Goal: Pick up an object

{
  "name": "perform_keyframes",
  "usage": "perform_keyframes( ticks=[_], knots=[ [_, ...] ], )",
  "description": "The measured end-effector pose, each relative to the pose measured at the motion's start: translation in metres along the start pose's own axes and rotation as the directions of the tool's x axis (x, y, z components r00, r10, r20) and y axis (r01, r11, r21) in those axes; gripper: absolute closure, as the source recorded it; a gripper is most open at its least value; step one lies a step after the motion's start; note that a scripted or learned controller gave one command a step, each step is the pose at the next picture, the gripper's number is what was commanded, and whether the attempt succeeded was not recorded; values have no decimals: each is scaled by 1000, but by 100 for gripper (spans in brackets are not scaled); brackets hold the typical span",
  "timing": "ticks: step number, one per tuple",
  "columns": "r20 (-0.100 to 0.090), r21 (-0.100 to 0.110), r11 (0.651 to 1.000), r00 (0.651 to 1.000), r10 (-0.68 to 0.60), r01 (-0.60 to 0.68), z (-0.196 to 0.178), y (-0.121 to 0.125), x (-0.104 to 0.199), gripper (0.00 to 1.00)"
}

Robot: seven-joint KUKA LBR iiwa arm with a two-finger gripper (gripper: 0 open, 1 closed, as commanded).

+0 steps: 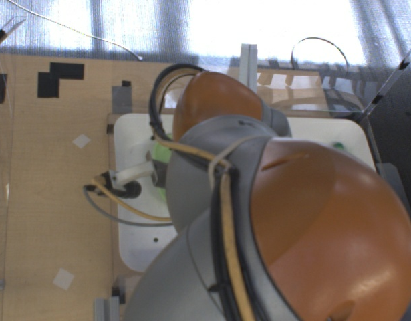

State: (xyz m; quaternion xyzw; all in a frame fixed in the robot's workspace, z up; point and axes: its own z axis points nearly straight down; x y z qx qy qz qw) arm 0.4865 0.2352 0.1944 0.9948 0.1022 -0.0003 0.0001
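The grey and orange arm (258,199) reaches in from the right and covers most of both bins. Its wrist hangs over the left white bin (135,243). A dark part of my gripper (159,174) peeks out under the wrist, near the bin's left middle. A light green object (162,155) lies in the left bin right beside that dark part, with another green patch (160,193) just below it. The arm hides whether the gripper touches the green object. A small green item (337,144) sits in the right bin (355,139) near its far corner.
A white fitting (134,174) and black plug (129,190) with yellow and grey cables (118,206) stick out left of the wrist over the bin's edge. Wooden bench (51,199) with black markers (58,77) lies to the left.
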Motion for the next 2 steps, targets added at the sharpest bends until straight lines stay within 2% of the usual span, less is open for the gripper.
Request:
perform_keyframes(
  ticks=[2],
  knots=[
    [-4,3,1000,1000,-9,9,-21,0,3,100]
  ],
)
